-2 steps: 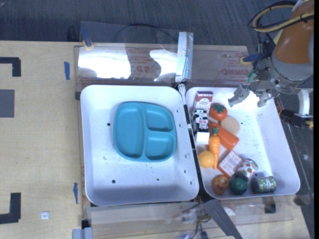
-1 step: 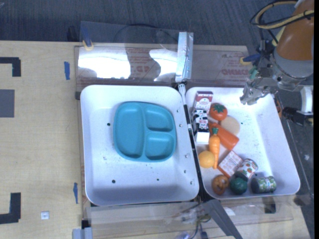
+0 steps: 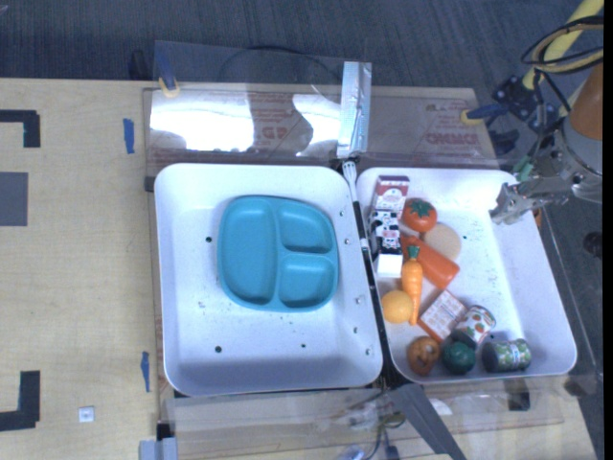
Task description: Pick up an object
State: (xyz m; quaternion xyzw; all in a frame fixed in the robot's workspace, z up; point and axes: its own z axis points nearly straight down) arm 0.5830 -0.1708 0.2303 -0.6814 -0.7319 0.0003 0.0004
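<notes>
The right bin holds a cluster of toy foods along its left and front sides. Among them are a small milk carton, a tomato, a carrot, a lemon, a red and white packet, an orange fruit, a green ball and a can. My gripper hangs over the bin's far right corner, well apart from every object. Nothing shows in it.
The left bin carries a teal divided plate. A clear plastic wall and a metal post stand behind the bins. Yellow and black cables hang at the upper right beside the arm.
</notes>
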